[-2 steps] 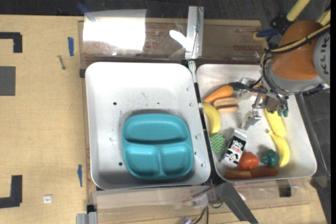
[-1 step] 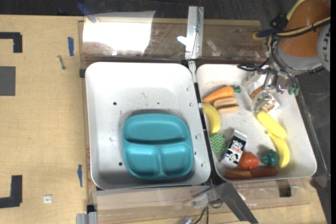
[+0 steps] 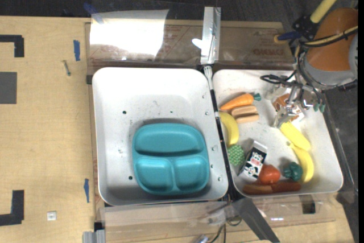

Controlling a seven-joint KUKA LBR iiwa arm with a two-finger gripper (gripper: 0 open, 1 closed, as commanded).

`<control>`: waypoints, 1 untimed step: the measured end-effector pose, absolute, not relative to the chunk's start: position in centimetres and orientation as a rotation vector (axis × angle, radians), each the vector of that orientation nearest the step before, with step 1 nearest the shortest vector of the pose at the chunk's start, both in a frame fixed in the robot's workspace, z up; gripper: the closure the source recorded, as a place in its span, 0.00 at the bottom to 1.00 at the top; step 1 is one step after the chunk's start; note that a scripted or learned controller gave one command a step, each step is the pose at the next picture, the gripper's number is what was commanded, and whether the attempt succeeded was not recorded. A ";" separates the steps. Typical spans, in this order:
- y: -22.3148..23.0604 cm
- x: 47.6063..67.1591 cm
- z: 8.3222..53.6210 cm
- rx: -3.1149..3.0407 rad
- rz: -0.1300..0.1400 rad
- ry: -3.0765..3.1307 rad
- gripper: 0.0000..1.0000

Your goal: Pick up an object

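Toys crowd the right bin (image 3: pixel 333 163), which suggests it serves as the pile to pick from, while the left bin (image 3: pixel 108 99) carries a teal divided tray (image 3: pixel 169 157) lying flat near its front edge, apparently as the place for whatever gets lifted. In the right bin, a carrot (image 3: pixel 237 102) and a hot dog (image 3: pixel 245 114) lie side by side near the back left, a small banana (image 3: pixel 230 128) curves along the left wall, and a green knobbly piece (image 3: pixel 235 153) sits just in front of it. A black-and-white carton (image 3: pixel 255 161) leans near a tomato (image 3: pixel 269 174), with a dark sausage (image 3: pixel 267 188) along the front wall. A larger banana (image 3: pixel 301 148) runs down the right side, ending beside a small teal lump (image 3: pixel 293 170).

The arm reaches in from the right, its orange band (image 3: pixel 336 37) high over the bin's back right corner, with the wrist pointing down into the bin. The claw (image 3: pixel 289 112) hangs low at the back right, just above the top end of the larger banana and beside a small orange-brown item (image 3: pixel 281 103). Whether its fingers are spread or pinched together cannot be told, since cables and metal parts blur there. Nothing is visibly held. Judging by the pose, the larger banana or the orange-brown item seems the likely target.
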State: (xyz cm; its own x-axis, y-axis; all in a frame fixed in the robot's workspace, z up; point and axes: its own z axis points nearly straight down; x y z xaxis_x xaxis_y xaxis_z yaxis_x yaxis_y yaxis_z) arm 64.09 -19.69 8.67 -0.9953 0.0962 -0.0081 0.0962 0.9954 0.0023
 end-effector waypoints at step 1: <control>-17.4 60.0 8.8 0.282 0.000 3.120 0.00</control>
